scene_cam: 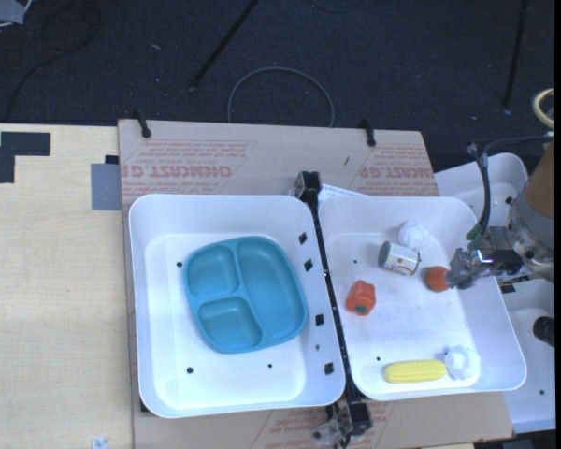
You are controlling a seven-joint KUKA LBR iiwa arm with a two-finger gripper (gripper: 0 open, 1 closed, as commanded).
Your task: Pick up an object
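The right bin [486,344] holds an orange cup [360,296] near its left middle, a small grey and white can [399,257] lying on its side, and a white crumpled piece [411,233] behind the can. A small red-orange ball [437,279] lies toward the bin's right wall. A yellow corn cob [415,371] lies near the front edge with a small white object [458,361] at its right end. My gripper [469,266] hangs low just right of the red-orange ball, close to it.
The left bin [159,382] carries a blue divided plate [245,293]. A black divider [323,288] runs between the bins. The arm [533,223] comes in over the right bin's right rim. Brown cardboard lies under both bins.
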